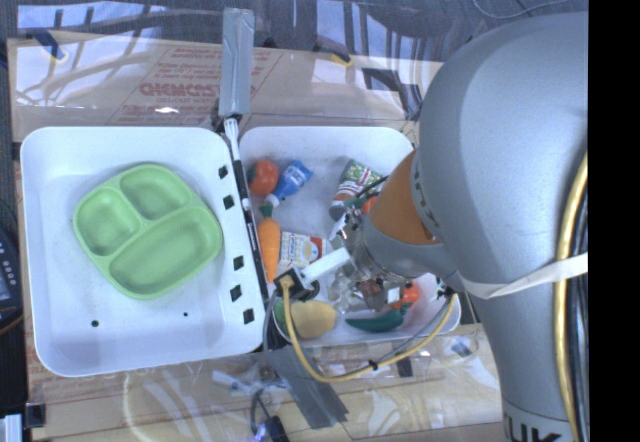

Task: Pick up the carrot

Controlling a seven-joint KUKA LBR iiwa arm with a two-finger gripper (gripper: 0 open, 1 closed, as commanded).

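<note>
The orange tapered carrot (269, 246) lies against the right white bin's (330, 138) left wall. The gripper (352, 282) hangs right of it, grip state unclear; it should shift toward that wall and descend squarely.

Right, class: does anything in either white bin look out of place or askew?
Nothing is spilled or damaged. The orange carrot lies against the right white bin's left wall; the green divided plate sits skewed in the left white bin.
</note>
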